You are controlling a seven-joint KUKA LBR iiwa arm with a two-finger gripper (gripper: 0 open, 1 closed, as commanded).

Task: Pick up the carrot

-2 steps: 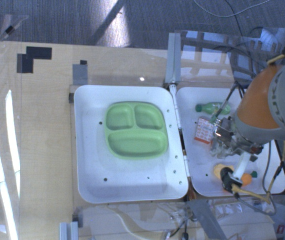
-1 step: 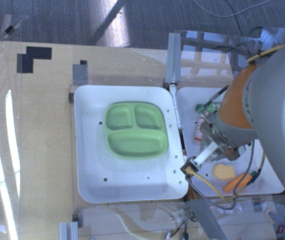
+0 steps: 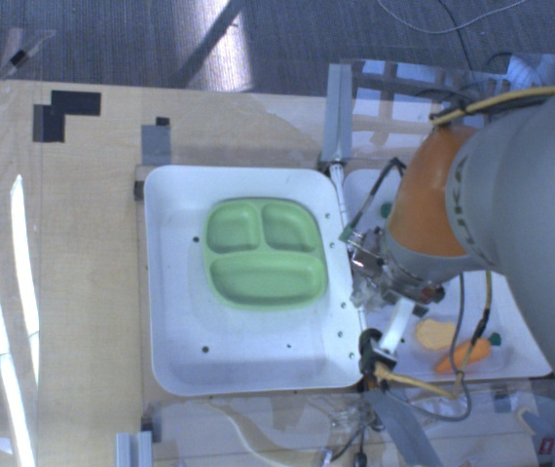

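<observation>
Carrot [image 3: 464,354] in right bin [image 3: 523,346] (touching yellow piece [image 3: 435,334]).

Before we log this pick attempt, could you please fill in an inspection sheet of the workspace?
Surface: wooden bench bearing left bin and right bin, both white.
Job's things: carrot lies in right bin, not held.
Clutter: green divided plate in left bin; pale yellow piece beside carrot.
Grippers: tool above right bin near the shared wall, apart from carrot.
Cables: black cable looped on grey carpet.
Surroundings: black marks on bench.
</observation>
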